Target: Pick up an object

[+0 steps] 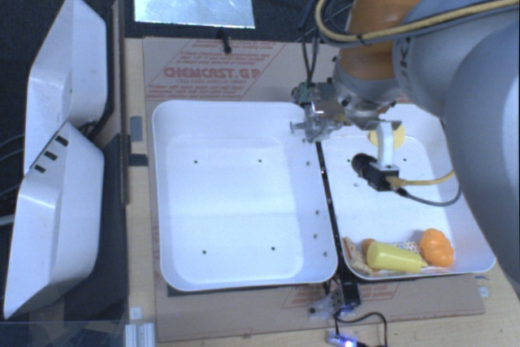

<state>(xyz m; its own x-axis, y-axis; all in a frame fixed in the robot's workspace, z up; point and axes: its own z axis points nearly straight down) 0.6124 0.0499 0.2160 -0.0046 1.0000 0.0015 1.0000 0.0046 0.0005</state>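
Orange ball (436,247), yellow object (393,257), bin (382,215) corner

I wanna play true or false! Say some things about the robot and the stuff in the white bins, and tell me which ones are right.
1. The orange round thing lies in the right-hand bin of the picture. True.
2. The long yellow thing lies far away from the orange round thing. False: the two lie right beside each other in the bin's near corner.
3. The tool holds the long yellow thing. False: the tool is up by the far end of the line where the two bins meet, well apart from it.
4. The arm has an orange band. True.
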